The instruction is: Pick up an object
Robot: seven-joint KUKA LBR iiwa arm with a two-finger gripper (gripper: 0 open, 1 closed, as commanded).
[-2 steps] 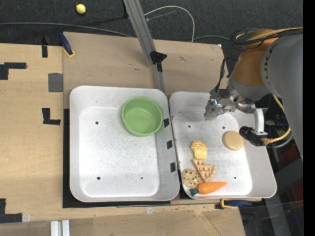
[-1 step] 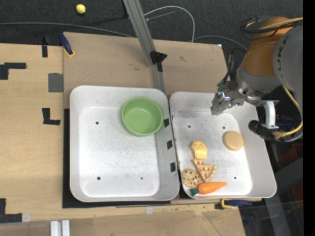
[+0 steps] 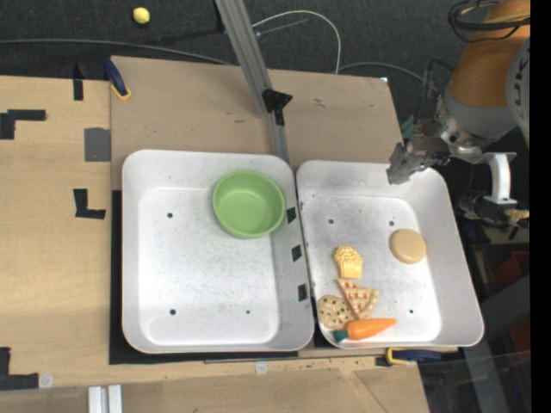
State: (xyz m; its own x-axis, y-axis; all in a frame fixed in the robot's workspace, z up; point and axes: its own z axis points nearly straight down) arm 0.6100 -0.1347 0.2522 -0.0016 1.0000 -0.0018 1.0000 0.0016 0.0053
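The right bin (image 3: 430, 198) holds several toy foods: a tan round bun (image 3: 408, 246), a yellow waffle-like piece (image 3: 348, 261), a pizza slice (image 3: 359, 298), a round cookie (image 3: 331, 310) and an orange carrot (image 3: 371, 327). A green bowl (image 3: 249, 203) sits at the back of the left bin (image 3: 172, 256). My gripper (image 3: 403, 169) hangs over the far right corner of the right bin, above and behind the bun, well apart from it. Nothing shows between its tips.
A grey slanted pole (image 3: 245, 46) crosses the bench behind the bins, ending at a black clamp (image 3: 276, 101). A small yellow ball (image 3: 141, 15) lies on the dark floor at the back left. Cables run behind the bench.
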